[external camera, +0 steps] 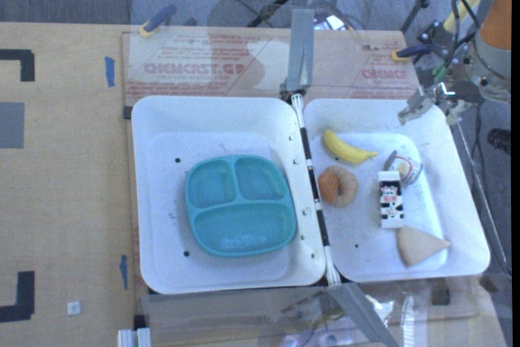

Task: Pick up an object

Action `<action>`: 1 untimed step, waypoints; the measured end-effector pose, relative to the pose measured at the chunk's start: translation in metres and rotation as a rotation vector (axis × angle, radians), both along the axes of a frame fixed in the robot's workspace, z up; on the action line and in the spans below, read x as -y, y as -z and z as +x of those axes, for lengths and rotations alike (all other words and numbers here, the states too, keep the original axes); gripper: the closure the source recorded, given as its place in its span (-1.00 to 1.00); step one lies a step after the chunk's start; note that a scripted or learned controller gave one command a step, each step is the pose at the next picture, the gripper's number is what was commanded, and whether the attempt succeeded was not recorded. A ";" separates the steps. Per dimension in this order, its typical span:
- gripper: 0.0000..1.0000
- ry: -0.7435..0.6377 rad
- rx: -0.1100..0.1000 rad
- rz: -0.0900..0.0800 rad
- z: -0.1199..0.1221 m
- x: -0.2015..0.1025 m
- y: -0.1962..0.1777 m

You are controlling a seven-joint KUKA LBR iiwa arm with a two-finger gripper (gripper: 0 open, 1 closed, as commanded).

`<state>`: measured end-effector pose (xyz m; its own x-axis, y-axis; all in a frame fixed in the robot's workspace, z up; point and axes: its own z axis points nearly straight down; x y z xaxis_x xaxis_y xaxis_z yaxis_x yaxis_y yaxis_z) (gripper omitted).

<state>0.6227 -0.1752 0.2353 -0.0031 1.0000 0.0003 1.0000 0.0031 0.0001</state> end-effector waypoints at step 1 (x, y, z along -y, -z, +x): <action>-1.00 -0.020 0.003 -0.001 -0.034 -0.020 0.149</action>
<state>0.5890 -0.1549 0.0858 -0.0233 0.9997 -0.0004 0.9997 0.0233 0.0030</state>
